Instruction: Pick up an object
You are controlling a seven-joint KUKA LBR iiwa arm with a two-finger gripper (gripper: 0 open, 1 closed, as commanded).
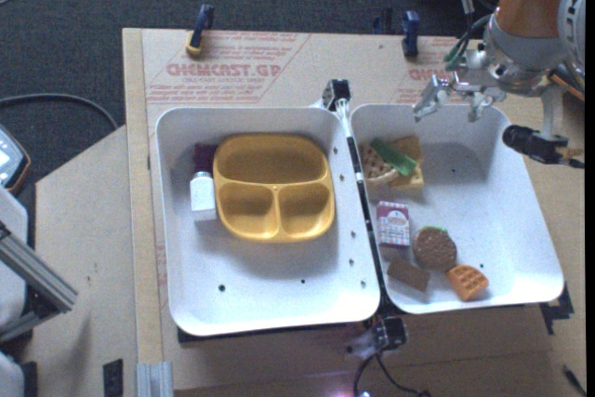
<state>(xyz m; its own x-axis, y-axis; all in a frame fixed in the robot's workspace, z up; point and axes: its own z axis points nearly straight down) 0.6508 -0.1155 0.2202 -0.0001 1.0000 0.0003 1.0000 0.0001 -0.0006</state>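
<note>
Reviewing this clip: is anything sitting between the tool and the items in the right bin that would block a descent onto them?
Nothing visible does. The tool hangs above the far rim of the right bin, and the sandwich lies just below it in the view, with bare bin floor around it. The other items lie nearer the front.

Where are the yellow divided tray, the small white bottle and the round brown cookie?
yellow divided tray [270, 165]: camera view, floor of its large upper compartment.
small white bottle [203, 198]: camera view, middle of its body.
round brown cookie [434, 248]: camera view, centre of its top face.
</note>
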